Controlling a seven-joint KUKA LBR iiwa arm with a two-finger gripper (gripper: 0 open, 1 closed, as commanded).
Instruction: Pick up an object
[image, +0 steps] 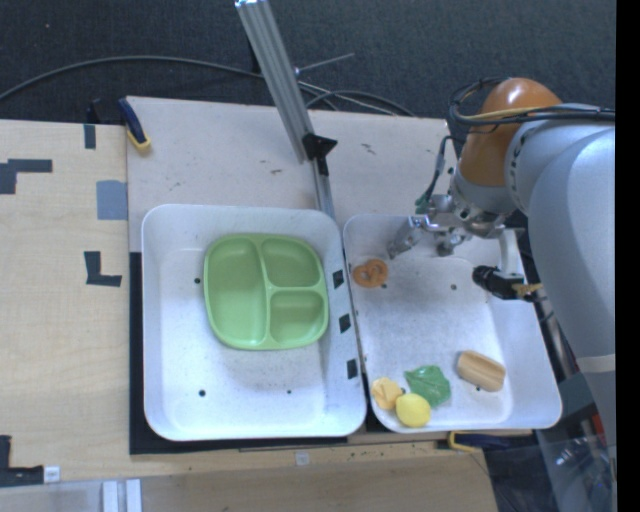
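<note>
Here, a round brown cookie (370, 272) lay near the upper left corner of the right bin (520, 345), just beside the gripper (415, 240), which hung over the bin's far edge; whether its fingers were wide or narrow could not be told, and nothing showed between them. Along the bin's near edge sat a bread roll (481, 370), a green leaf (429, 384), a lemon (413, 409) and a small yellow piece (385, 392). The left bin (170, 330) held a green divided plate (266, 290).
</note>
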